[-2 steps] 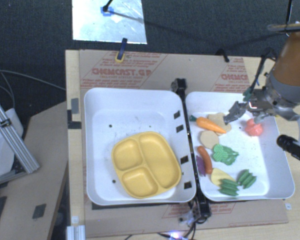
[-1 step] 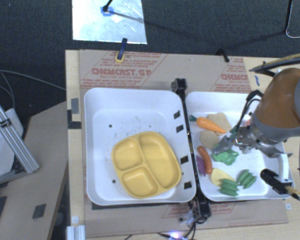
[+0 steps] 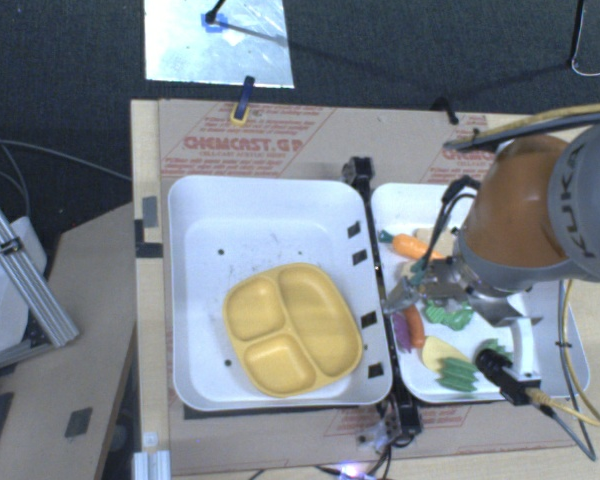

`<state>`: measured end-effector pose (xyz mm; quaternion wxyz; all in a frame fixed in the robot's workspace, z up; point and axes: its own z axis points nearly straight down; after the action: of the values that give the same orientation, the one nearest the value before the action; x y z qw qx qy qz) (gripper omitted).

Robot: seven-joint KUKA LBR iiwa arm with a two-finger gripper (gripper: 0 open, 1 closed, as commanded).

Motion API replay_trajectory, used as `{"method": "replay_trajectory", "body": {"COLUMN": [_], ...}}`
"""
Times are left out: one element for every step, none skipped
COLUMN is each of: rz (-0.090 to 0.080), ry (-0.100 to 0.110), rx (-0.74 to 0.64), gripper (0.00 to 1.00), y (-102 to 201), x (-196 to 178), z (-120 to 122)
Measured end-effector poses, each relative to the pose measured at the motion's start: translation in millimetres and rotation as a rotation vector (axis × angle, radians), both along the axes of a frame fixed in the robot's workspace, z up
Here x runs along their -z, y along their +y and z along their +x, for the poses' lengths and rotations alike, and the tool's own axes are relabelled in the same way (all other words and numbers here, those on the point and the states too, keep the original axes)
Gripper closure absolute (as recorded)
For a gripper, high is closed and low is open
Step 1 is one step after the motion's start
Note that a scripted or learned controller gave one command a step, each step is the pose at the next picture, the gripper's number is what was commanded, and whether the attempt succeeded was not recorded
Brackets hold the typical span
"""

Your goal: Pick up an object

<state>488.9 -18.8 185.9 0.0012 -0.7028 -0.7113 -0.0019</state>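
**benchwatcher:** So the arm [image 3: 540,208] comes in from the right and sits low over the right bin [image 3: 400,203]. The gripper [image 3: 412,290] is down by that bin's left wall, right among the toy food. Honestly can't tell how its jaws stand, the wrist covers most of it, and I can't see anything clamped in there.

**tray_guy:** What's in the bins, counted?

**benchwatcher:** Left bin [image 3: 210,208]: one yellow divided plate [image 3: 293,328], three compartments, lying flat toward the near right corner. Right bin: one orange carrot [image 3: 412,246] up near the back, one purple piece [image 3: 402,333] and one red-orange piece [image 3: 415,324] side by side just below the gripper, one green leafy thing [image 3: 448,316] partly under the wrist, one pale yellow piece [image 3: 438,350], and one green pod [image 3: 458,373] at the near edge. The small stuff is bunched together, some of it touching.
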Motion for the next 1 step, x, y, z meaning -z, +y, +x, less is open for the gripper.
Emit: {"method": "replay_trajectory", "body": {"rz": [-0.004], "ry": [-0.003], "rx": [0.01], "gripper": [1.0], "y": [-6.0], "x": [-9.3], "z": [2.0]}}
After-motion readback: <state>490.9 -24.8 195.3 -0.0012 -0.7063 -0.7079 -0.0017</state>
